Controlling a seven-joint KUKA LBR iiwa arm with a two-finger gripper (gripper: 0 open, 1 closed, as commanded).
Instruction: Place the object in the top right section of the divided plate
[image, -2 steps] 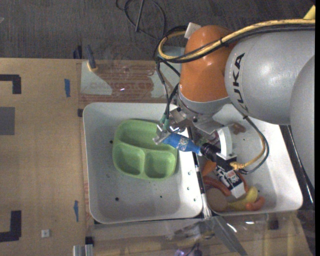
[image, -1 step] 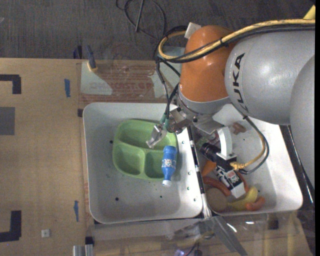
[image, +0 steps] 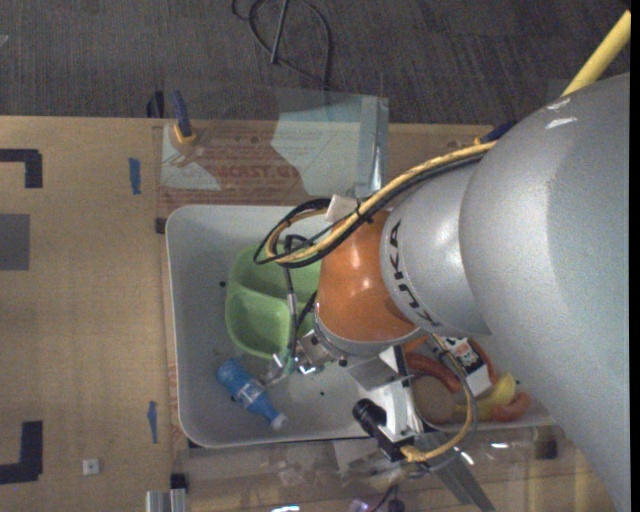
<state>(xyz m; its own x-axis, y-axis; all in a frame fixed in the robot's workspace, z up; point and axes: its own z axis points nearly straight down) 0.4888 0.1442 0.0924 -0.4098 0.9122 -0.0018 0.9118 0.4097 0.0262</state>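
Pincer (image: 283, 368) nr green plate (image: 258, 312), "KUKA" arm (image: 420, 285)

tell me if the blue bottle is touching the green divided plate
Apart. The camera view shows a strip of white bin floor between the blue bottle and the near edge of the green divided plate.

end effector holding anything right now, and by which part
Cannot be told: the end effector sits between the green divided plate and the blue bottle, its tips hidden.
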